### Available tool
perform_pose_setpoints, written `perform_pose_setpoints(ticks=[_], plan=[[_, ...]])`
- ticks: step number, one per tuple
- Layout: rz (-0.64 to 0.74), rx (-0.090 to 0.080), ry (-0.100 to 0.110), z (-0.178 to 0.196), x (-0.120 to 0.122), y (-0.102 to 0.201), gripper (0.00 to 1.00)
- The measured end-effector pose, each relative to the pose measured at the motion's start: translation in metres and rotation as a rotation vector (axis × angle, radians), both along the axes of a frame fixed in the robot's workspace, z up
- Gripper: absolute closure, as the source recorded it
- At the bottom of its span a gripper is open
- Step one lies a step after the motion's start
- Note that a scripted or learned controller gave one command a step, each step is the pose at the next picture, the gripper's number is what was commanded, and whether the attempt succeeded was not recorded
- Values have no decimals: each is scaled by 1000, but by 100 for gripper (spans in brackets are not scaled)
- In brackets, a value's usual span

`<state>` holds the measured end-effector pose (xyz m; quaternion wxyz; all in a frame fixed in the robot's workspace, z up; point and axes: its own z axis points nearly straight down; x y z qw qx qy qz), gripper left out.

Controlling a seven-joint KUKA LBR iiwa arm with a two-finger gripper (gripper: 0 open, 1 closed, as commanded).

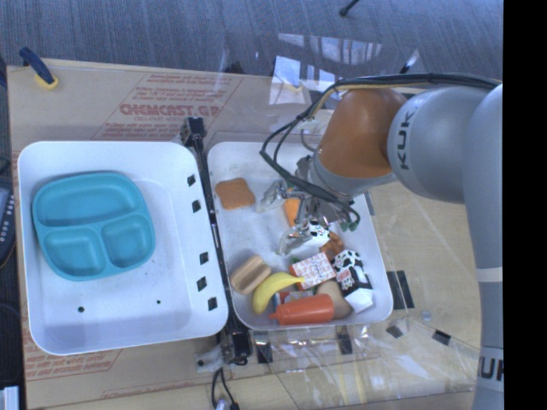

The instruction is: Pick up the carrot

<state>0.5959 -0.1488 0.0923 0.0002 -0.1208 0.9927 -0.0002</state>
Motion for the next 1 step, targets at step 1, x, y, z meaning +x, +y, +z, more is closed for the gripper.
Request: perform_pose_setpoints(ticks=[1], plan=[[6, 0, -5, 12, 3, 2, 100]])
